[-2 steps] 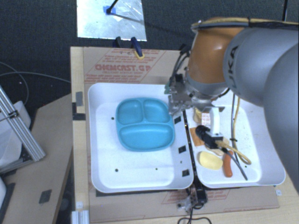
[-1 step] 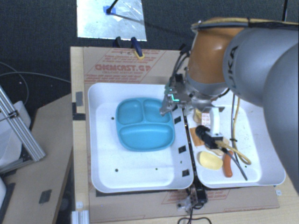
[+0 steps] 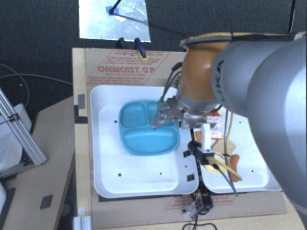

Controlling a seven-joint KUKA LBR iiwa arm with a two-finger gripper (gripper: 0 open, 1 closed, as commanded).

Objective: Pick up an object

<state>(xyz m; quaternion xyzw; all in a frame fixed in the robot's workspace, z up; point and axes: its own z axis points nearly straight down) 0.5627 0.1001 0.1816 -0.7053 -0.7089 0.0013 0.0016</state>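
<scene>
— What could go wrong from here?

— My tool [image 3: 160,120] is low over the right rim of the blue divided plate [image 3: 146,131], which lies in the left bin [image 3: 108,176]. I'd judge a rim that thin and slick could slip from a pinch, or the plate could tip and slide instead of lifting.

— Do you have it?

— I cannot tell. The tips look to be at the rim, but whether they are spread or closed is hidden from above.

— And your arm?

— It reaches in from the right, wrist bent steeply down, the orange band [image 3: 204,73] just above the tool. Behind it, in the right bin [image 3: 259,181], lie a packet [image 3: 217,126] and some yellowish pieces [image 3: 225,164].
</scene>
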